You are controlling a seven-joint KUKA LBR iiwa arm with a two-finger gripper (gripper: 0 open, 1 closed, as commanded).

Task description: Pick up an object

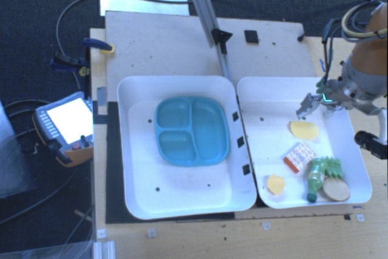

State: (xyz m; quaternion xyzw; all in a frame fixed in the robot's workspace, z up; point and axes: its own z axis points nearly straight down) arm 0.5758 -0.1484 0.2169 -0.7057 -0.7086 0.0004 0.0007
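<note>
Here the green bottle (314, 178) lies lengthwise, cap toward the bin's near edge; the gripper's (306, 107) state is unclear

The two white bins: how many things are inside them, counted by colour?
Blue: 1, the divided plate in the left bin.
Yellow: 2, a chip-like piece and a small wedge.
Green: 2, a bottle and a leafy toy.
Red and white: 1, a small box.
Tan: 1, a round disc.
Total: 7, six of them in the right bin.
</note>
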